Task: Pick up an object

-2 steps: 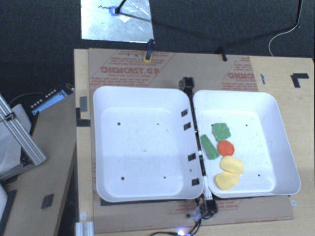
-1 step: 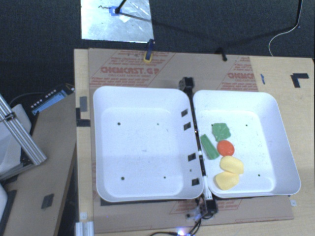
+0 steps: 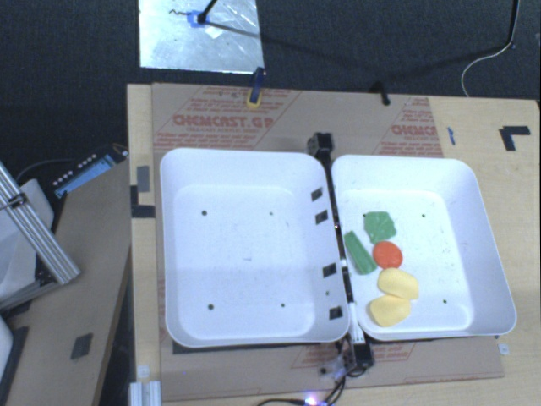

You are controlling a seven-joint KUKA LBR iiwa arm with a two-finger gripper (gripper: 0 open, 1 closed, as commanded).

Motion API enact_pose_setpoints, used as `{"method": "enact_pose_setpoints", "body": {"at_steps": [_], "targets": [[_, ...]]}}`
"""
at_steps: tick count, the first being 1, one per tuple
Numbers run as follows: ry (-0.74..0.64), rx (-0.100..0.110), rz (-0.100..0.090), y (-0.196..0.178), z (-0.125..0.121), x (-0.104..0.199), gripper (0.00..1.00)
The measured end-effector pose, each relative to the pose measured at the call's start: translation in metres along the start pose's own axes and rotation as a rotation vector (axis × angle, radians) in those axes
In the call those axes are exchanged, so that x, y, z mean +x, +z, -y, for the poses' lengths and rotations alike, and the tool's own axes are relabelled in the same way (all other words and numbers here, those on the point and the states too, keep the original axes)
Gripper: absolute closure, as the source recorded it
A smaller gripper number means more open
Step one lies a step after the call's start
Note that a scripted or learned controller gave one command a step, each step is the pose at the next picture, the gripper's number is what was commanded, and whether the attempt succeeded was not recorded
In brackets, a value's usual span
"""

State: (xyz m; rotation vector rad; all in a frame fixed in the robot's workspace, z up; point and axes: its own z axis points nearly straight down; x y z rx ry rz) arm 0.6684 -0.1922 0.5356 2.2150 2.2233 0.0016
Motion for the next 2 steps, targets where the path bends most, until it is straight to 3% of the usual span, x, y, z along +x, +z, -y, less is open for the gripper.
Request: {"method": "enact_pose_setpoints", "body": {"at_steps": [2], "targets": [[0.003, -0.001, 0.001, -0.0002, 0.0002, -0.0109, 1.0]]}}
